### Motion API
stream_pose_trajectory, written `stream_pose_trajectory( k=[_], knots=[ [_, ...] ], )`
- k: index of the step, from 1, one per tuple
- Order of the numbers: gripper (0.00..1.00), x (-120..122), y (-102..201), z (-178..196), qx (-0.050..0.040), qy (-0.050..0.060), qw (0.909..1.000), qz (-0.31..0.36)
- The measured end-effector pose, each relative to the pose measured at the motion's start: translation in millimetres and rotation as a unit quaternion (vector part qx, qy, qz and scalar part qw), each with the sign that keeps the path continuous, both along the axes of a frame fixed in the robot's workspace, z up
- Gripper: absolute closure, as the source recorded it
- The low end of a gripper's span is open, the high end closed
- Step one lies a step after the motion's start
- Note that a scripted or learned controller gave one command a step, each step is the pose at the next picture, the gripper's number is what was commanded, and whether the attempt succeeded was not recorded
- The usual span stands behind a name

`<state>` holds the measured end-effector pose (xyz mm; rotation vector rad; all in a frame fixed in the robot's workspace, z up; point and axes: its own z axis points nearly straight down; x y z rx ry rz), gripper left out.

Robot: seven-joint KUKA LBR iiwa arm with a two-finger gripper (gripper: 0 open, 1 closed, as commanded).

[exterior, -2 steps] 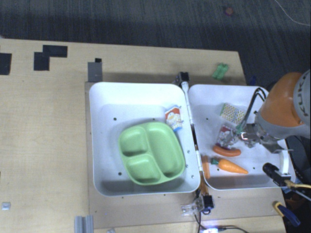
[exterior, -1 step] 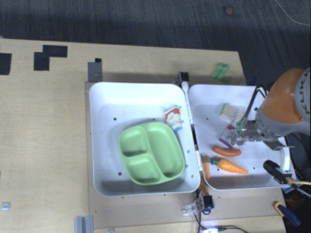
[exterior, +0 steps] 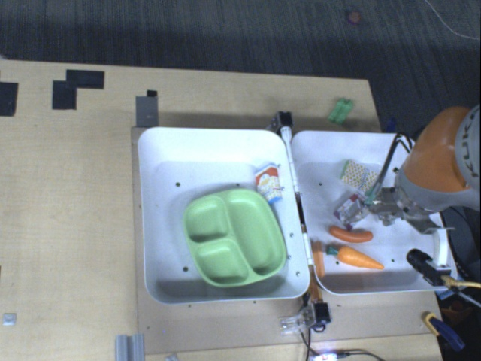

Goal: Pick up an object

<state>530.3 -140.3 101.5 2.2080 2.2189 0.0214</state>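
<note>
1. Nearest the camera, in the right bin (exterior: 319, 153), an orange carrot (exterior: 359, 259) lies close to the front wall, and a second one (exterior: 319, 259) lies against the left wall beside it.
2. Just behind, a red-orange sausage-shaped toy (exterior: 352, 235) lies flat. None of these is lifted, so the pick is, by my reading, not yet made.
3. The jaws (exterior: 352, 209) are low in the bin, right above that toy; whether they are apart or together I cannot tell, and nothing is seen between them.
4. Behind them a patterned packet (exterior: 358, 174) lies near the back wall, with bare floor around it.
5. The left bin (exterior: 150, 201) holds a green divided plate (exterior: 234, 236) and a small carton (exterior: 269, 182) near the shared rim.
6. Farthest, a green object (exterior: 340, 110) lies on the counter (exterior: 68, 216).
</note>
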Motion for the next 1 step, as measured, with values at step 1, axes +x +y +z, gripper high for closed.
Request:
stream_pose_trajectory(
  k=[1],
  knots=[
    [0.00,60.4,45.4,-15.5,-0.0008,0.005,1.0000,0.000]
  ],
)
